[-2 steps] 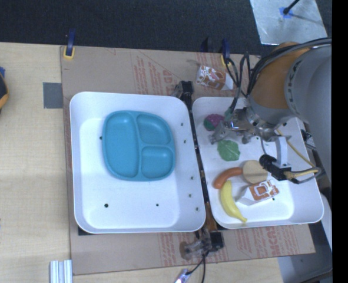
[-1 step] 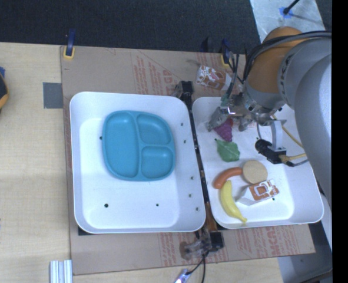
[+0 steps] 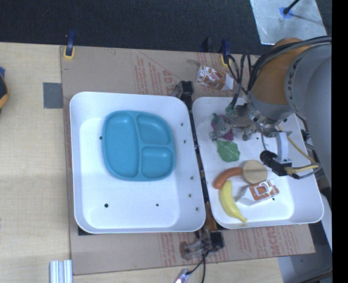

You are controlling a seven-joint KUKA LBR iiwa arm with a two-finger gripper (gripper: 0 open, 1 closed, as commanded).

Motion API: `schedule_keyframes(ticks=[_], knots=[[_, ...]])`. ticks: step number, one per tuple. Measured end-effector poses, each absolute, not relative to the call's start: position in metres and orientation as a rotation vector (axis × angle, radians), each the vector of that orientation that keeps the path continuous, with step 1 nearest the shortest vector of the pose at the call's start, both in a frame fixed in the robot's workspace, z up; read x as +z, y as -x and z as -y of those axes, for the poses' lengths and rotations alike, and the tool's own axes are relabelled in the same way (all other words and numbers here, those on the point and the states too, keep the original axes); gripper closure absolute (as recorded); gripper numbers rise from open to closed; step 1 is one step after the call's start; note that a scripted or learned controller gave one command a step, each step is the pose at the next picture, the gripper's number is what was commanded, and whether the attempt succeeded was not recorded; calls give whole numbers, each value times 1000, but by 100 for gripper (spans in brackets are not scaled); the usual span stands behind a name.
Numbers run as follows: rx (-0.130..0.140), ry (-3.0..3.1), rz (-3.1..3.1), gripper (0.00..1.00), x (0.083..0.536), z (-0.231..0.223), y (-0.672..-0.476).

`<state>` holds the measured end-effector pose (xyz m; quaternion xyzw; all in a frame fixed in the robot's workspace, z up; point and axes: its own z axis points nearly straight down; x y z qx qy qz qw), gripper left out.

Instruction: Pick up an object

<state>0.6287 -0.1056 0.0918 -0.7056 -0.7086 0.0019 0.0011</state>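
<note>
One green object (image 3: 228,151) in right bin (image 3: 303,212), just below gripper (image 3: 225,124)

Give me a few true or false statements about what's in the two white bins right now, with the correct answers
1. A blue divided plate lies in the left bin. True.
2. The banana lies in the left bin. False: it lies in the right bin, near its front edge.
3. The gripper is over the right bin's far end. True.
4. The green object rests on the blue plate. False: it sits in the right bin, just in front of the gripper.
5. A small orange and white packet lies to the right of the banana. True.
</note>
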Motion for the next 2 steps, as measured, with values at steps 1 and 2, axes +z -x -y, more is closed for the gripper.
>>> schedule_keyframes(ticks=[1,2], knots=[[2,2216,2224,0,92,104,-652],[6,2216,2225,0,94,135,-566]])
